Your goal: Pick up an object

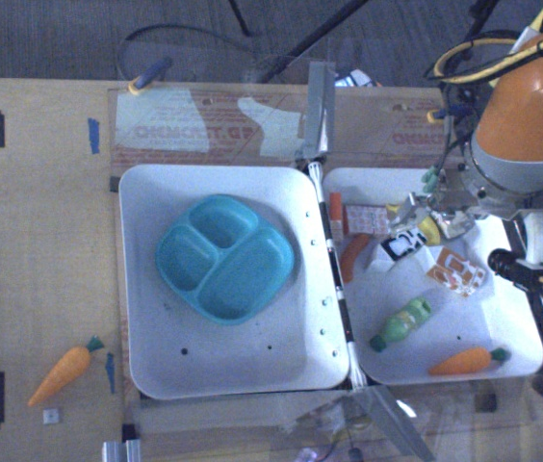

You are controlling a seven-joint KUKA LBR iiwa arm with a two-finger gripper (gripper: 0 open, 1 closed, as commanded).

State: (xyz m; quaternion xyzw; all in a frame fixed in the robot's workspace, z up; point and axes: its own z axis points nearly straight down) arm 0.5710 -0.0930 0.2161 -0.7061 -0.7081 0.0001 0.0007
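Camera view: gripper [432, 221], grip state indiscernible, over right bin [517, 359] near bottle [401, 322] and carrot [464, 360].

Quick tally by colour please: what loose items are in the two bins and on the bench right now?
Blue: 1, divided plate
Green: 1, bottle
Orange: 2, carrot in the right bin, carrot on the bench
Red: 1, long piece
Orange-and-white: 1, packet
Total: 6

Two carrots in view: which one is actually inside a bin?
The carrot at the near edge of the right bin, beside the green bottle. The other carrot lies out on the bench, left of the left bin.
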